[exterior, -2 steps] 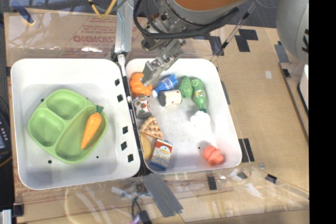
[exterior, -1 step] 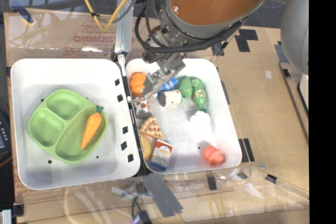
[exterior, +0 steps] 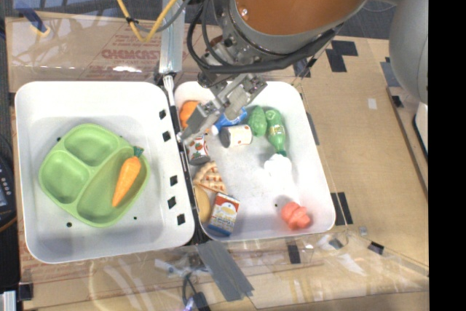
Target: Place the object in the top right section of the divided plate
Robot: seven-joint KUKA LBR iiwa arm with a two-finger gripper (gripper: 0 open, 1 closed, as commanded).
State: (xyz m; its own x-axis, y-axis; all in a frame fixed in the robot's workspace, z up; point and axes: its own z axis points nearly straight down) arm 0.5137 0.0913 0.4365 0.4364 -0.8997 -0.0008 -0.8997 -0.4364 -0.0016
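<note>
Green plastic divided plate [exterior: 73, 175] carries an orange toy carrot [exterior: 126, 180] in its large section; right of the plate, the gripper [exterior: 218, 109] hovers, finger state unclear.

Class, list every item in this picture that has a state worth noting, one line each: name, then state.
carrot: lying in the green divided plate, in its large compartment
gripper: low over the right bin, above the toys at its back
small can: on its side
carton: tipped against the bin's near left corner
green bottle: lying flat
</note>
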